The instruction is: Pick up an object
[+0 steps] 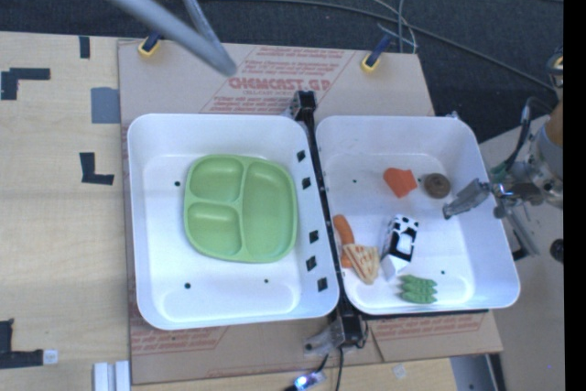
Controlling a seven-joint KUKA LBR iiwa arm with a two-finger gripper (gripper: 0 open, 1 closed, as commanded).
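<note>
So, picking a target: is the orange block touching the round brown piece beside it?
Apart. The camera view shows white bin floor between the orange block and the round brown piece.

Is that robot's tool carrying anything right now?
No. The tool hangs over the right bin's edge with nothing between its fingers.

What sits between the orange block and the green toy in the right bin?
Camera view: the black-and-white object lies between the orange block and the green toy, on the right bin's floor.

Green plate (242, 207) left; small objects (401, 181) right.
</note>
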